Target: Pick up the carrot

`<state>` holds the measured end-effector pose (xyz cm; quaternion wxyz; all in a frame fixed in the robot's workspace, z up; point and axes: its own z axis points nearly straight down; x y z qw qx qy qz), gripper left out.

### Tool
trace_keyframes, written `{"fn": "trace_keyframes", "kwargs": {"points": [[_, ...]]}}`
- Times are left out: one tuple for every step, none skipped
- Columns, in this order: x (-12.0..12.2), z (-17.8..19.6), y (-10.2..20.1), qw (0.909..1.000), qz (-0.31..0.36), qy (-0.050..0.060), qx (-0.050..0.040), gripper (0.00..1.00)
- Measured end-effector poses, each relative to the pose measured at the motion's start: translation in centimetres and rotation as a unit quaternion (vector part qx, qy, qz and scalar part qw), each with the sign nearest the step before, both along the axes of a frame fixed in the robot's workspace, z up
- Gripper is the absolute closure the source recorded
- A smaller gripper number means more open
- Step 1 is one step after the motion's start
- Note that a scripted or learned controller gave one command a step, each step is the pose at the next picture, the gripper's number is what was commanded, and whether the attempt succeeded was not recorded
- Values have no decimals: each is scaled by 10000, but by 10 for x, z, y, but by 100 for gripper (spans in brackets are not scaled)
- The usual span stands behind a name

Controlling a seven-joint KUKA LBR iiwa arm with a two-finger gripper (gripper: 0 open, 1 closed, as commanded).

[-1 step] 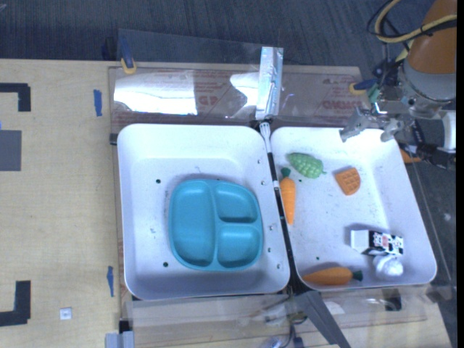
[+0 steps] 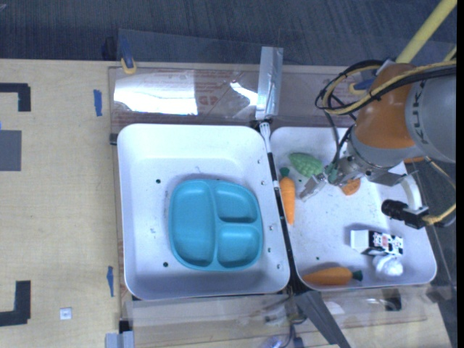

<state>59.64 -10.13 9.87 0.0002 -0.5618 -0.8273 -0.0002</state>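
Note:
An orange carrot (image 2: 288, 199) with a green top lies along the left wall of the right bin (image 2: 413, 216), pointing toward the front. A second carrot (image 2: 330, 275) lies flat near that bin's front edge, its green end to the right. My gripper (image 2: 321, 181) hangs low over the right bin's back half, just right of the first carrot and beside a green leafy vegetable toy (image 2: 306, 164). Nothing shows held in it. A small orange item (image 2: 351, 187) sits partly hidden under the wrist.
The left bin (image 2: 138, 158) holds a blue divided plate (image 2: 215, 223). In the right bin's front right are a white-and-black toy (image 2: 377, 241) and a white lump (image 2: 391, 267). A black cable end (image 2: 403, 212) hangs over the bin's right side.

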Motion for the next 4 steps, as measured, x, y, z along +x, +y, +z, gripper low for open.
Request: {"fn": "trace_keyframes", "kwargs": {"points": [[39, -13, -19, 9578, 2874, -27, -9, 0], [15, 87, 64, 9285, 3714, -33, -6, 0], [45, 254, 99, 9798, 2000, -34, -4, 0], [12, 59, 213, 9659, 2587, 66, 14, 0]]}}
